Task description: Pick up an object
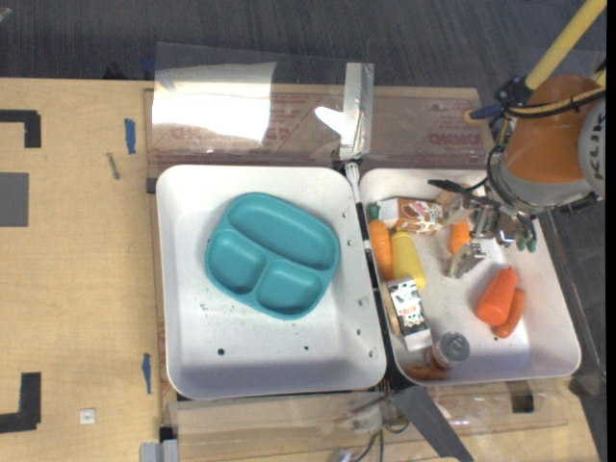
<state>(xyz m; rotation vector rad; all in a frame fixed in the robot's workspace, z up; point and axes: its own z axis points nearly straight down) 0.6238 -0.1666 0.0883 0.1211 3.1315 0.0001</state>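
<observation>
My gripper [473,254] hangs low over the middle of the right bin [553,287], below the orange wrist band [544,142]. A small orange piece [460,235] lies right beside its left side; I cannot tell whether they touch. Just right of the gripper lies an orange-red toy [499,298]. Along the bin's left wall lie an orange carrot [381,245], a yellow piece [405,257] and a small printed carton [409,308]. At the bin's back sits a brown packet [420,216]. A bottle with a grey cap [449,348] lies at the front.
The left bin [192,335] holds a teal divided plate [272,253]. A clear plastic sheet [250,109] stands behind the bins. The tan bench [67,258] stretches off to the left. A yellow rod [568,32] slants above the arm.
</observation>
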